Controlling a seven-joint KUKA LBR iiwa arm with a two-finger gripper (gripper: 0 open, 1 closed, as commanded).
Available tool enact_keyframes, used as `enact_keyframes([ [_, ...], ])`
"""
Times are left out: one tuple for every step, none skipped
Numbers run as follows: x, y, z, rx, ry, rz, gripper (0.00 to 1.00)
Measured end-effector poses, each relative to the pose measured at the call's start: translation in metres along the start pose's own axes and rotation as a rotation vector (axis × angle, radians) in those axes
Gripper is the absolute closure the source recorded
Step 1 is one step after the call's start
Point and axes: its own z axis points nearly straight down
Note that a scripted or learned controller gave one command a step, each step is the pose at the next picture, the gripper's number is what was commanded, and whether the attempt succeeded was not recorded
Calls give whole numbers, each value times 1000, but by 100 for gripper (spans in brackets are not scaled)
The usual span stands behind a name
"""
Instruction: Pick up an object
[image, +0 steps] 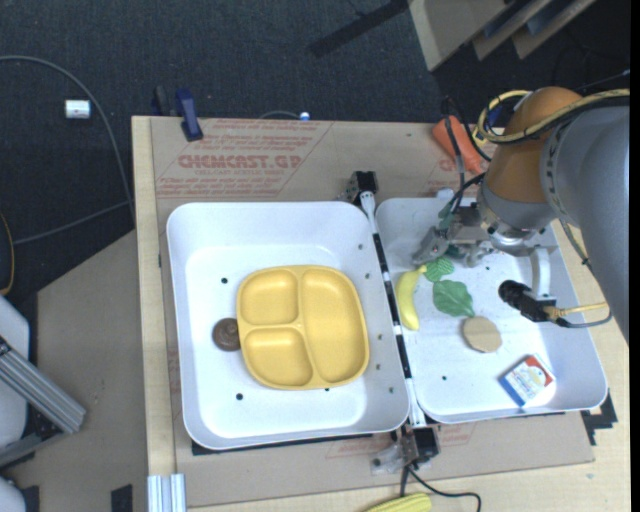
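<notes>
Hand (447, 252) low in R bin (560, 395), over small green leafy item (439, 269); grip state can't tell. Banana (408, 299) beside.

The robot arm (600, 170) is big, round and grey, with a shiny orange band (525, 150), yellow cables on top, and a small metal claw (452, 245).

robot lab, two white bins (190, 300) on a cardboard-topped bench (240, 155), loose cables (60, 70), dark carpet floor (70, 180)
</notes>
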Motion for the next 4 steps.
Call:
enact_keyframes([
  [-2,31,-1,-1,-1,2,0],
  [-1,32,-11,-3,-3,0,100],
  [61,-20,-101,-2,0,0,100],
  [61,-21,-100,0,0,0,0],
])
